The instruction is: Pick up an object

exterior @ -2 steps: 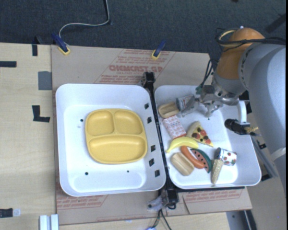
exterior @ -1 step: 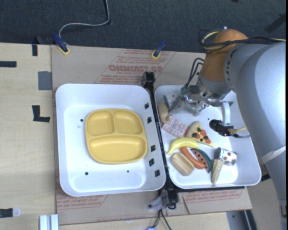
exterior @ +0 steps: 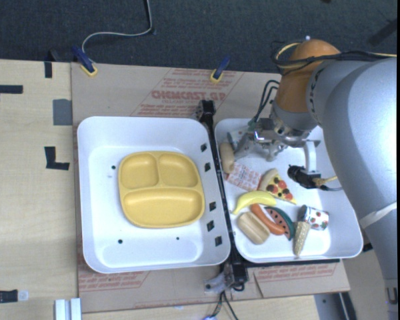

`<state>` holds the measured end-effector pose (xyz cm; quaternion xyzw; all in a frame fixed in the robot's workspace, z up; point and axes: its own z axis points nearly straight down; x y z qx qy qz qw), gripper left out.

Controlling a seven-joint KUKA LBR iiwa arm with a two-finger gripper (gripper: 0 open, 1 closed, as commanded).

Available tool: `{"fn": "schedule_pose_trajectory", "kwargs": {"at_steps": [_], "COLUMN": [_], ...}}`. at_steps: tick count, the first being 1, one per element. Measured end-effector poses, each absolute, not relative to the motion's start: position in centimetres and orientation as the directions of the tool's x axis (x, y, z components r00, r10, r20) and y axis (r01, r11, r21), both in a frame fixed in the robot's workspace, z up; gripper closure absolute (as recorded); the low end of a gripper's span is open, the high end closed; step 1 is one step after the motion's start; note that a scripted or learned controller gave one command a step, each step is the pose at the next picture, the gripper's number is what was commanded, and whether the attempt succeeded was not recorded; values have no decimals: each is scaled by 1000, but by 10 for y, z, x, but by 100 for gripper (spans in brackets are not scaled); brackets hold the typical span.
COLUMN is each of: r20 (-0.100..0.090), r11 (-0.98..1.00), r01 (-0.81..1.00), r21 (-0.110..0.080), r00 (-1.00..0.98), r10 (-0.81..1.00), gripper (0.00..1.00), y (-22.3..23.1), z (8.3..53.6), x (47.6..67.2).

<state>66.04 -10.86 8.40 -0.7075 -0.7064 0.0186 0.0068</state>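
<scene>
jaws [exterior: 239, 143] beside banana [exterior: 260, 199], lengthwise left-right

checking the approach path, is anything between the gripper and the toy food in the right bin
Nothing visible blocks it. The gripper hangs over the far end of the right bin; the pizza slice, banana and hot dog lie uncovered nearer the camera.

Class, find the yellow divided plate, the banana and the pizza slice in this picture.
yellow divided plate [exterior: 162, 188]: camera view, the ridge above its large compartment.
banana [exterior: 260, 199]: camera view, middle of its curve.
pizza slice [exterior: 277, 186]: camera view, its topped face.
</scene>
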Motion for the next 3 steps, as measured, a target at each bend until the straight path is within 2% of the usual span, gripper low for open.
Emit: {"fn": "schedule_pose_trajectory", "kwargs": {"at_steps": [3], "r20": [-16], "r11": [-1], "r01": [999], "r21": [-36], "r00": [1], "r10": [1000], "gripper": [0], "y": [-108], "z": [84], "x": [660]}}
